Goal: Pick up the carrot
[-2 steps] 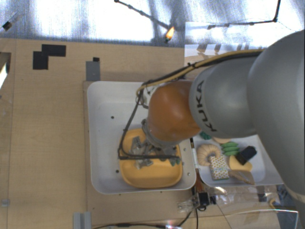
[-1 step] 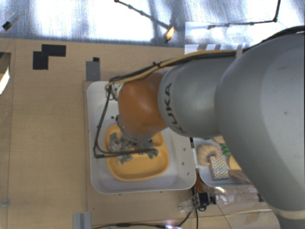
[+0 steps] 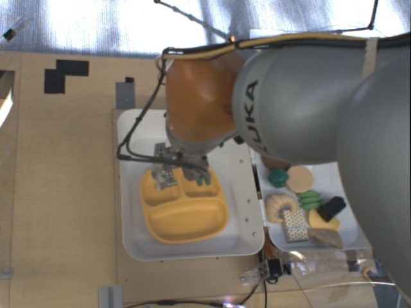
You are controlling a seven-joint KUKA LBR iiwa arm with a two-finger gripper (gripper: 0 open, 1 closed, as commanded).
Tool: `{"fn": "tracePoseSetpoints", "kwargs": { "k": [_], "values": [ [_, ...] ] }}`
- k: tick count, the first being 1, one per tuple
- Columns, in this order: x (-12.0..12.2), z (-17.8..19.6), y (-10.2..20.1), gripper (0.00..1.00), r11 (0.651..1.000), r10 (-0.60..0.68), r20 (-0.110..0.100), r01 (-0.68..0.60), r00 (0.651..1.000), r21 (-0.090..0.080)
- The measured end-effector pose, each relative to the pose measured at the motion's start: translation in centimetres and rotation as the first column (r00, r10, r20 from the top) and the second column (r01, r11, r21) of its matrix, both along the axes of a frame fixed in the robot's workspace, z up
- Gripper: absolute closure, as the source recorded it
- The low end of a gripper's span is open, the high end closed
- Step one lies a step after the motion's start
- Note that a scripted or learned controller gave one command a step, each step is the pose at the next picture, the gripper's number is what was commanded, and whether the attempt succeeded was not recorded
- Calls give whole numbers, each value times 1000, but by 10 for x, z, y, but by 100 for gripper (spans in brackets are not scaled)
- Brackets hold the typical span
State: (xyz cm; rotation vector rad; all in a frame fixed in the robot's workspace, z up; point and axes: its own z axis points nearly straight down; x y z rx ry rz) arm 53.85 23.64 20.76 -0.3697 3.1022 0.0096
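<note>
My gripper [image 3: 184,177] hangs low over the left bin [image 3: 131,236], just above the far compartments of a yellow divided plate [image 3: 186,220]. One grey finger [image 3: 164,177] is over the plate's far-left compartment. The other finger [image 3: 204,179], tinted green, is over the far-right one. They stand apart, so the gripper is open, and only the yellow plate shows between them. The orange wrist band and the grey arm hide the far part of this bin and the near-left part of the right bin.
The right bin [image 3: 359,239] holds several toy foods: a teal piece [image 3: 277,177], a round tan disc [image 3: 300,179], a green item [image 3: 310,200], a black block [image 3: 333,206], a yellow wedge [image 3: 319,220], a bagel [image 3: 280,205] and a patterned box [image 3: 295,226]. Cables lie along the bench's near edge.
</note>
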Motion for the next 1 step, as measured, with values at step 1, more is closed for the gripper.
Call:
{"fn": "tracePoseSetpoints", "kwargs": {
  "k": [1],
  "values": [
    [-26, -20, 0, 100, 934, -357, -11, 357, 934, -2]
  ]
}}
